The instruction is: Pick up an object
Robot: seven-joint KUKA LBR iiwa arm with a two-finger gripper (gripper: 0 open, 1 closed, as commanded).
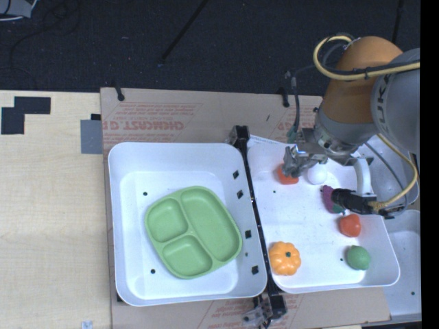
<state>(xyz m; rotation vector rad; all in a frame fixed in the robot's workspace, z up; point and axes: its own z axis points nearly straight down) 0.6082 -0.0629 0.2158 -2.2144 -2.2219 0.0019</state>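
My gripper (295, 162) hangs low over the back left part of the right bin (312, 279). Directly under its tip lies a small red-orange object (287, 177), partly covered by the gripper. A white round object (317, 175) sits just to the right of that. Further right are a purple object (330, 198), a red tomato-like piece (350, 225) and a green round piece (357, 257). An orange pumpkin (284, 258) rests near the bin's front left corner.
The left bin (130, 170) holds a green three-compartment plate (193, 232). A black divider (248, 204) runs between the two bins. The arm's grey and orange body (360, 94) looms over the right bin's back right, with cables trailing toward the right wall.
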